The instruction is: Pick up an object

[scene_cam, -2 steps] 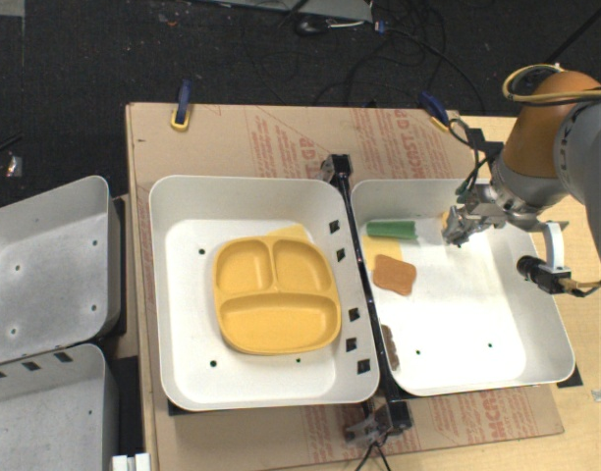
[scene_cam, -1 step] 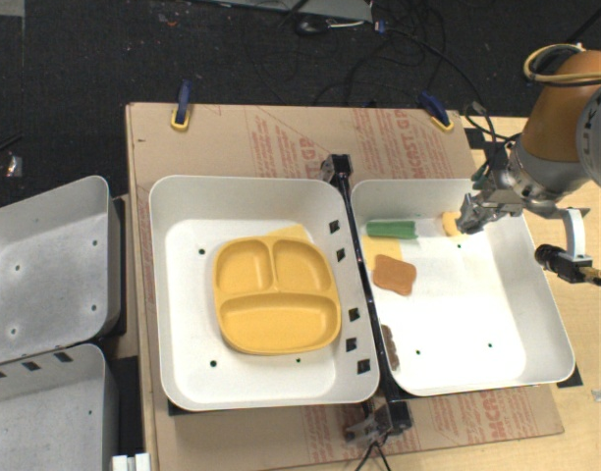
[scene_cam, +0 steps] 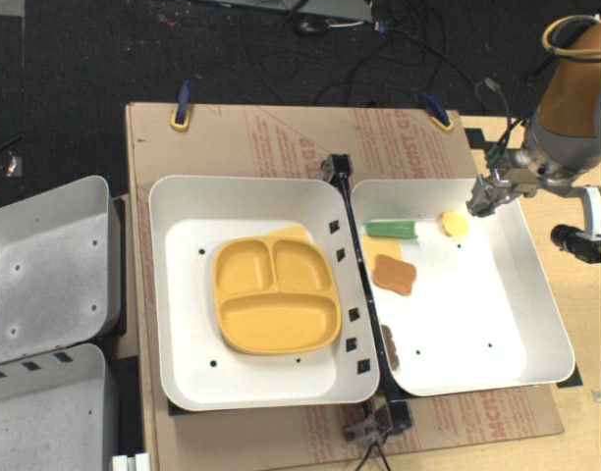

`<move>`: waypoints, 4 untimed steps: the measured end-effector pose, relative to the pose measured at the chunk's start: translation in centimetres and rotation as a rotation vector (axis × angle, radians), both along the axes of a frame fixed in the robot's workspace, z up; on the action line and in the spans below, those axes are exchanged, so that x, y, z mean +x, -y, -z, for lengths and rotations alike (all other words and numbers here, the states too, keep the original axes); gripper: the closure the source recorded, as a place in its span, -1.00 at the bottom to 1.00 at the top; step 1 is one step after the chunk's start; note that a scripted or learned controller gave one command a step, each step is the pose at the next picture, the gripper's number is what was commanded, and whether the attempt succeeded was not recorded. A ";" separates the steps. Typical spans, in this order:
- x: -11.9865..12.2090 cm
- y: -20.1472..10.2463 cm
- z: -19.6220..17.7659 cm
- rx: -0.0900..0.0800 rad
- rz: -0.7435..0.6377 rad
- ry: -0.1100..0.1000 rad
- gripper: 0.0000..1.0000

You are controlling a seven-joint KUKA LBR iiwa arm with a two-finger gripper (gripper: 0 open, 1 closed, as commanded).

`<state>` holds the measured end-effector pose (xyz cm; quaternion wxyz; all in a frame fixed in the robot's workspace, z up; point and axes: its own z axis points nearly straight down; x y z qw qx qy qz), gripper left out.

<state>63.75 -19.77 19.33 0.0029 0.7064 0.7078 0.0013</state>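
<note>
Right bin [scene_cam: 536,292]: green stick [scene_cam: 391,229], yellow lump [scene_cam: 455,225], brown piece [scene_cam: 395,276], all in its upper left part. My pincer [scene_cam: 480,202] hangs at the bin's upper edge, just right of the yellow lump; how far open, I cannot tell. Left bin [scene_cam: 183,263]: yellow divided tray [scene_cam: 277,296], centre frame.

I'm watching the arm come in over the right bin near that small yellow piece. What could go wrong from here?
1. The gripper sits close to the right bin's far rim; descending there might clip the wall.
2. The small yellow piece looks rounded and may roll or slip away on contact.
3. The green stick lies just beside the yellow piece, so a slightly offset approach could nudge it instead.
</note>
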 end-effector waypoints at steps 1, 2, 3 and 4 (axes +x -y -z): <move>0.1 0.0 -3.9 0.000 0.000 0.000 1.00; -1.6 -5.9 -3.8 0.004 -0.005 -0.007 1.00; -1.6 -10.9 -3.4 0.003 -0.004 -0.007 1.00; -2.8 -16.5 -2.4 0.004 -0.006 -0.009 1.00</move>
